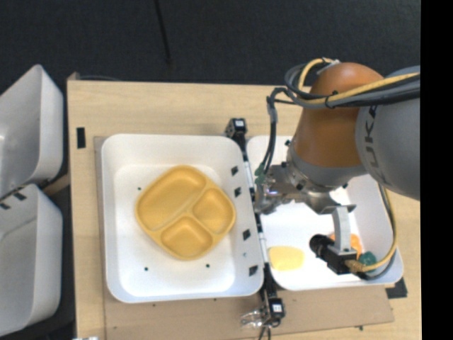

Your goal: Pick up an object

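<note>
**Clerk:** Two bins entered. Contents?

**Keeper:** Left bin [120, 264]: one yellow divided plate [185, 211], three compartments, flat, mid-bin. Right bin [297, 225]: one pale yellow piece [287, 258], flat, near the front corner beside the shared wall. Also one small orange item [352, 244], partly hidden, further right.

**Clerk:** Gripper?

**Keeper:** Gripper [274, 193] over the right bin, close to the shared wall. Open or closed: cannot tell from above. Nothing seen in its hold.

**Clerk:** Likeliest pick?

**Keeper:** The pale yellow piece, by judgement. It lies toward the view's lower edge from the gripper, near but apart, its longer axis running across the view. The plate sits beyond the wall.
</note>
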Tool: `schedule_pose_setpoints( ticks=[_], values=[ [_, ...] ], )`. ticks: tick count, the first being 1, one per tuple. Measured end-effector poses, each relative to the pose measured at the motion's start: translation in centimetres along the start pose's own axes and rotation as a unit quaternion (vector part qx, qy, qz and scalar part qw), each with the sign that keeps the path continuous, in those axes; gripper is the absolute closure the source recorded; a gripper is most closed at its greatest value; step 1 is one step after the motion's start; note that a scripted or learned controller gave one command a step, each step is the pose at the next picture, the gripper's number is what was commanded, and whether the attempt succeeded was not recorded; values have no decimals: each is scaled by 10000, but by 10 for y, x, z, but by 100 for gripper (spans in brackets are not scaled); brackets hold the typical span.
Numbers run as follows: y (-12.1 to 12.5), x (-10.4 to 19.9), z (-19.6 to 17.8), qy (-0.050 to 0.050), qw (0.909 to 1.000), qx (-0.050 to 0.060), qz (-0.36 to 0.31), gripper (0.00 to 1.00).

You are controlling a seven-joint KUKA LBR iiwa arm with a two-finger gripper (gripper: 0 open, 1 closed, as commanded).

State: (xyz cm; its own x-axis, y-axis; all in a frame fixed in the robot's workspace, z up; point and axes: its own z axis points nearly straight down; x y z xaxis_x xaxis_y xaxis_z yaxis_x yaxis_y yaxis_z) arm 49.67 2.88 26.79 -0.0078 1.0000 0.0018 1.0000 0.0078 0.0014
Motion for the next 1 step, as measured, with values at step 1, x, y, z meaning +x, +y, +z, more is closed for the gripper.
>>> schedule_pose_setpoints(
  ticks=[1],
  values=[
    [11, 51, 23, -9, 10000, 17, 10, 100]
  ],
)
